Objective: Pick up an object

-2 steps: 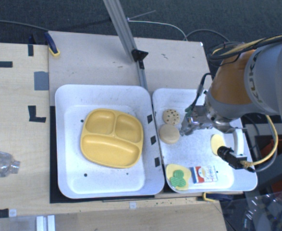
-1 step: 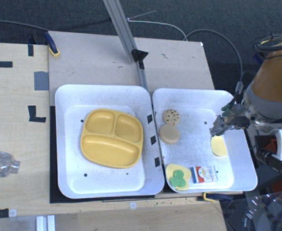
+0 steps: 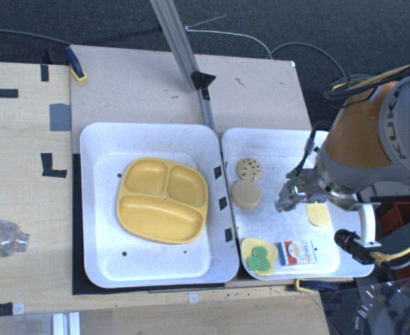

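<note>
meanwhile jaws [image 3: 286,199] hover over right bin [image 3: 274,145], beside tan disc [image 3: 246,195].

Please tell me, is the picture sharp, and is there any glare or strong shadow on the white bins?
Camera view: light is even and soft, no harsh glare on the left bin or right bin; the yellow plate casts only a faint shadow; the whole frame is slightly soft, and the gripper looks blurry.
</note>
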{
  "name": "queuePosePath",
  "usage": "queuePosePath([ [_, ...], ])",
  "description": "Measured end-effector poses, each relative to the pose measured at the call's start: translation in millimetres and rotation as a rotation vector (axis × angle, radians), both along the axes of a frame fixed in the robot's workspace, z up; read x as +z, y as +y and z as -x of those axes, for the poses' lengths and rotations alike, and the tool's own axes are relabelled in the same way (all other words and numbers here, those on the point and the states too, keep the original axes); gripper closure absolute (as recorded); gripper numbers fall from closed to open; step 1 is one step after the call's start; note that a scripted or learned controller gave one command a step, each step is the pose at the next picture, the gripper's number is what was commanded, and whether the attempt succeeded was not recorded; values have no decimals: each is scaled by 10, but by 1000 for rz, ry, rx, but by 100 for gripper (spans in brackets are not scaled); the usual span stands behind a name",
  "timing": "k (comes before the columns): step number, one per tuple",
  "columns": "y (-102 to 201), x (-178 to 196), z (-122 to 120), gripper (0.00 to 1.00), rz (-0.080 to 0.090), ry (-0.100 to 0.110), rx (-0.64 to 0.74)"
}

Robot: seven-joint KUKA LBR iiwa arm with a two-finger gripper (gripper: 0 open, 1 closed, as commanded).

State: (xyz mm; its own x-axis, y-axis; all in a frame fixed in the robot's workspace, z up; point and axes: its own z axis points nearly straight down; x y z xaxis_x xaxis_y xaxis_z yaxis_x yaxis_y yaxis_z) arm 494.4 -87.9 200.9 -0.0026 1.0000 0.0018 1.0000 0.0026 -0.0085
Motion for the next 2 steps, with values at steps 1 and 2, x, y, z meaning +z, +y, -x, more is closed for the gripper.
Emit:
queuePosePath([
  [1, -87, 173, -252, 100, 2, -9, -1],
  [2, 653, 89, -448, 100, 0, -7, 7],
])
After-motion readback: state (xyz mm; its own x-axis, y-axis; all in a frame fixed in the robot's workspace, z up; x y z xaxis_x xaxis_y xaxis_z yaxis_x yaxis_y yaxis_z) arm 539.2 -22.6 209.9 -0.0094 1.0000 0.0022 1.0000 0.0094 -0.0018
